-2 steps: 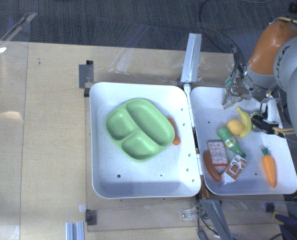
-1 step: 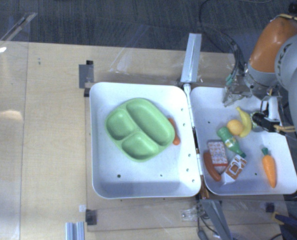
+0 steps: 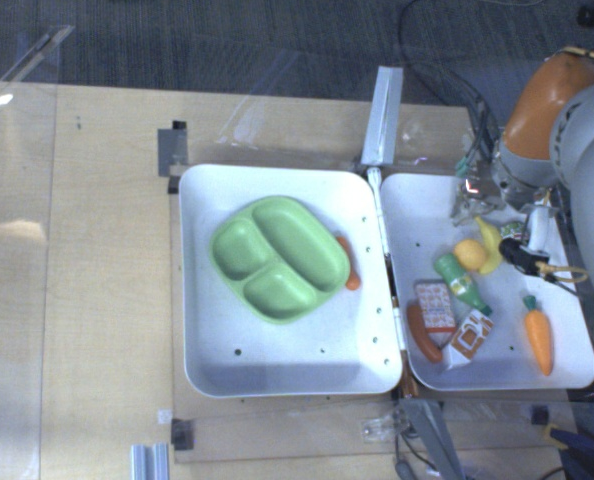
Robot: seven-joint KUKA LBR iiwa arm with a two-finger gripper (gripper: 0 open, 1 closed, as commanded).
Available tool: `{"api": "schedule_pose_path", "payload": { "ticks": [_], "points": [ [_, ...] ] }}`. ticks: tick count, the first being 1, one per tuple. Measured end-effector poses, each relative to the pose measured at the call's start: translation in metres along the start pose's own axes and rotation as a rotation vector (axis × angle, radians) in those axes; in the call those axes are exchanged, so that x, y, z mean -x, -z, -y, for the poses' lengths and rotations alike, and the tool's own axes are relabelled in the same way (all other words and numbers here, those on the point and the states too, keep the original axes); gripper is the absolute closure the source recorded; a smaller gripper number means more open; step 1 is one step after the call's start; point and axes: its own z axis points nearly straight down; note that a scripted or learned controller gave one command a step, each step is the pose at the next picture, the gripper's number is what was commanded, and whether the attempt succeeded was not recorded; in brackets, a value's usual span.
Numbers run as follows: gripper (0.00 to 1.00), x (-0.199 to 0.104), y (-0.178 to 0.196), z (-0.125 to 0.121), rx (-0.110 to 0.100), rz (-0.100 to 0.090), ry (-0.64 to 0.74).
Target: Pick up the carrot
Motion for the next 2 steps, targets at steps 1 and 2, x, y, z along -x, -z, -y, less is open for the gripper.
{"api": "schedule_pose_path", "payload": {
  "ticks": [1,2],
  "points": [
    [1.00,-0.0025,0.0093,-0.0021,0.003,0.001,0.007],
    [1.00,-0.0046,0.0184,-0.0039,0.006,0.002,0.014]
  ]
}}
